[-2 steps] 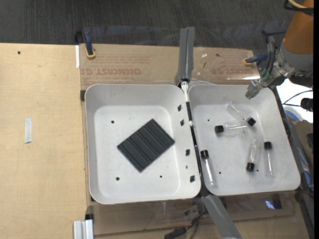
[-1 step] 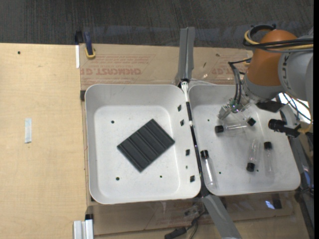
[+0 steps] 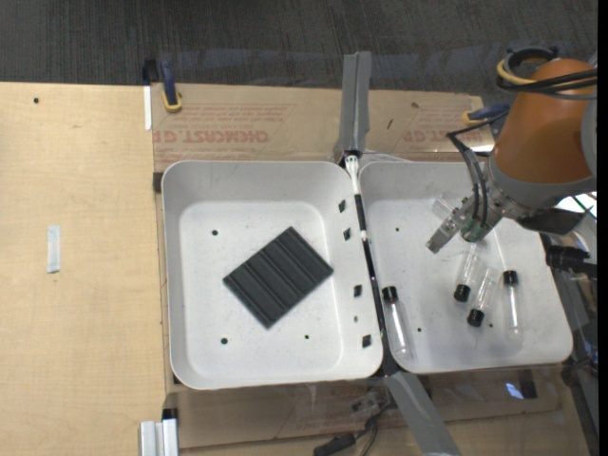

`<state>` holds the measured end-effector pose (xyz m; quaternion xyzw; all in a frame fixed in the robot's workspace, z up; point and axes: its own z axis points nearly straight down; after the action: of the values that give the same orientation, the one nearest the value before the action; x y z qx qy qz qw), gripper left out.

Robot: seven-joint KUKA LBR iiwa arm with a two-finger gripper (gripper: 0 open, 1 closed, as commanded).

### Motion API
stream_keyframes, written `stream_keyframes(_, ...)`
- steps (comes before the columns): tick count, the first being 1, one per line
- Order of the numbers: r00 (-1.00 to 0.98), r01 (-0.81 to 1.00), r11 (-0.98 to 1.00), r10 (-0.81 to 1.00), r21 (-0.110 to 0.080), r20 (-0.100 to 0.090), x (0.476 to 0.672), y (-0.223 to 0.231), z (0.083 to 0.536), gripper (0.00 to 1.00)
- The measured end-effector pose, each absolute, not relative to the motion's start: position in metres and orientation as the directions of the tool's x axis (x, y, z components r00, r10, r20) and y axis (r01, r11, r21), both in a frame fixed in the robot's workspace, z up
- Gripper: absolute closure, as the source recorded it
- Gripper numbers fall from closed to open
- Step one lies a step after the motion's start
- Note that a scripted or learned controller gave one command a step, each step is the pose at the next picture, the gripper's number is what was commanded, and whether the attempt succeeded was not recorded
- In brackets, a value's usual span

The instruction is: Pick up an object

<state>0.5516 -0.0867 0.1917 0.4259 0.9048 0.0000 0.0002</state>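
So the arm [image 3: 541, 122] is reaching into the right bin [image 3: 418, 350], and its gripper [image 3: 458, 226] is hanging just above the clear black-capped tubes [image 3: 480, 293]. A dark ribbed pad [image 3: 277, 275] is lying in the left bin [image 3: 190, 350]. Can't tell the grip state.

A dark grey carpeted floor [image 3: 285, 17] is seen across the top of the frame. The left side is taken up by a pale wooden bench top [image 3: 76, 255], on which a small strip of tape [image 3: 53, 250] is stuck at mid-left. A sheet of brown cardboard [image 3: 247, 126] with reversed red lettering is laid in the upper middle. A grey metal post [image 3: 356, 93] is set upright at top centre. Even light falls throughout.
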Motion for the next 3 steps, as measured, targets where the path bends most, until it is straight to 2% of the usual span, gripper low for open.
stream_keyframes(1, -0.645, 0.765, 0.645, 0.765, 0.000, 0.000, 0.495, -0.135, 0.201, 0.00)
stream_keyframes(2, -0.760, 0.650, 0.760, 0.650, 0.000, 0.000, 0.498, -0.023, 0.198, 0.00)
stream_keyframes(3, -0.837, 0.547, 0.837, 0.547, 0.001, -0.003, 0.499, -0.072, 0.278, 0.00)
